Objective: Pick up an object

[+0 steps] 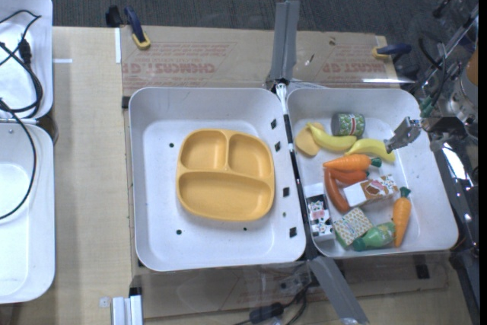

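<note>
Bins sit side by side on the wooden worktop [84, 164], and each is white, smooth and shallow. The left bin [152, 186] holds a big yellow plate [226, 175] with three dips and round corners. The right bin [434, 194] is where the toys to pick lie in a crowded heap. Near the top are two curved yellow bananas [351, 141], shiny and slippery-looking, and a small green can [348, 124]. Below them are long orange carrots [348, 162], flat little boxes [370, 191] and one more carrot [401, 215] on the right. The gripper [401, 135] hangs at the right end of the bananas, and I cannot tell how it is set. I think it should go straight down over one toy, the banana just beside it, and squeeze across the thin middle so it does not slide out.
</note>
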### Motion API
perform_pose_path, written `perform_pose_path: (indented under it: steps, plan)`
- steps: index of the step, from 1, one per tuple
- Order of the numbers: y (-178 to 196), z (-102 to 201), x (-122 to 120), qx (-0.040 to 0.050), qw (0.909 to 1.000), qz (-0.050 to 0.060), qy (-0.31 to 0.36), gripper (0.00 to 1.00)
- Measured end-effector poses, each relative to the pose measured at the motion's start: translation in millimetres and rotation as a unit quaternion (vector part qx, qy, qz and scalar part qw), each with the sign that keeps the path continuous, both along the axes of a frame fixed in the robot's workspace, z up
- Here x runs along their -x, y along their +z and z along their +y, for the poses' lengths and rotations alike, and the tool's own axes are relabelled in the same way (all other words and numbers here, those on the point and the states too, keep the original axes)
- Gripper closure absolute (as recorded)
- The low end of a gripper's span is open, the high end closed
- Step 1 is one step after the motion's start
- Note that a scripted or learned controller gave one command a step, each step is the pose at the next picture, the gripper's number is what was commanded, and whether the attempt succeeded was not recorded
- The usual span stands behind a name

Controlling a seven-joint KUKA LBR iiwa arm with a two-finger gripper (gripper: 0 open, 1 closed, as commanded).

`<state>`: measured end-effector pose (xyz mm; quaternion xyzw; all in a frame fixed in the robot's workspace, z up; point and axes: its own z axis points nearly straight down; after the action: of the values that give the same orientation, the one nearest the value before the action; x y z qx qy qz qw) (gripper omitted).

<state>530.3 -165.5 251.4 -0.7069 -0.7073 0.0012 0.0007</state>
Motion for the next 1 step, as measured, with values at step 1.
perform_pose_path:
  steps: [1]
  plan:
    - [91.4, -34.5, 18.1, 0.0009, 0.9964, -0.001, -0.084, 0.0]
